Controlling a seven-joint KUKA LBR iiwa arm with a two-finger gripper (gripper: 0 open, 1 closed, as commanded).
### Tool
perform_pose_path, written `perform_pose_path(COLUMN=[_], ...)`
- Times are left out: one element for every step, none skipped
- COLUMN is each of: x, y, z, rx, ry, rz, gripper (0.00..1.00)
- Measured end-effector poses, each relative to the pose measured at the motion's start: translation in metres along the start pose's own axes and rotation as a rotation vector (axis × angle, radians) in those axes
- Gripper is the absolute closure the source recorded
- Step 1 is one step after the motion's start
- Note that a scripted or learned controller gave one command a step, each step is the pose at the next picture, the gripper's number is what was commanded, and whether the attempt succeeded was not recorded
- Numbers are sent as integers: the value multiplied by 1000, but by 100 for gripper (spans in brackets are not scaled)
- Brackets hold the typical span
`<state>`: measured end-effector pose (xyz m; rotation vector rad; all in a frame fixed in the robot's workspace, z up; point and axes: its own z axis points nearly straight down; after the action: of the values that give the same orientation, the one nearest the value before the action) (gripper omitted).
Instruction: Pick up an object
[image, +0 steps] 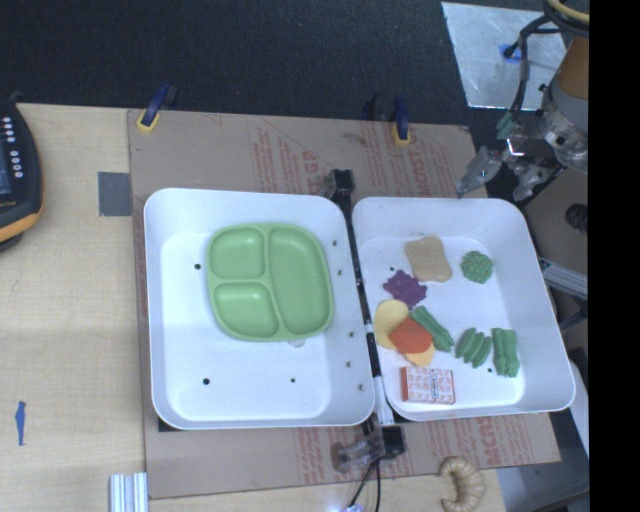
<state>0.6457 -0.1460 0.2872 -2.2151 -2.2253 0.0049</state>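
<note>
Several toy foods (440, 310) in the right bin (540, 300), well below the spread, unladen pincer (505, 172) beyond its far rim.

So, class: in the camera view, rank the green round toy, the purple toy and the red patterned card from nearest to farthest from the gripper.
Gripper sits above the right bin's far corner.
1. Green round toy, far right.
2. Purple toy, bin's middle-left.
3. Red patterned card, near edge.

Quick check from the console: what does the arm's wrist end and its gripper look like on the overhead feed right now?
At the view's upper right, the arm has an orange band above a grey wrist. The gripper below it is grey and black metal with pale highlights. A blue cable loops beside the wrist. No markings are legible at this size.
</note>
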Motion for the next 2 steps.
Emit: perform_pose_path(x=[89,51], y=[-10,-45], z=[95,147], rx=[9,6], ry=[4,0], rz=[-8,2], gripper=[0,0])
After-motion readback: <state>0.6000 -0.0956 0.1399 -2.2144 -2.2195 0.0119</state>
